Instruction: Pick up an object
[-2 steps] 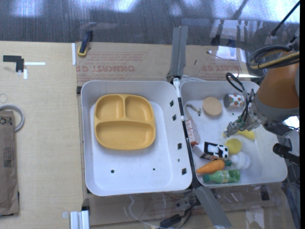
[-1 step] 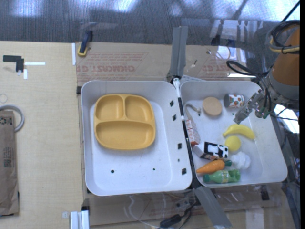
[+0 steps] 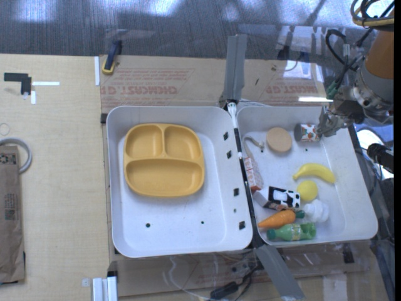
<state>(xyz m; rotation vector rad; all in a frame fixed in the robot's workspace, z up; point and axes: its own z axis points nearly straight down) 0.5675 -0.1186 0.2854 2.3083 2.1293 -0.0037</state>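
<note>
Pincer [image 3: 324, 129] hovers low at the right bin's [image 3: 360, 168] far edge, its grip impossible to read from here, just beside the small red-and-white object [image 3: 307, 132] near the far right corner — best to centre over it before closing.

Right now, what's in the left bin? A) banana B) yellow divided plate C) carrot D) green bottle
B: the yellow divided plate lies alone in the left bin; the banana, carrot and green bottle are all in the right bin.
</note>
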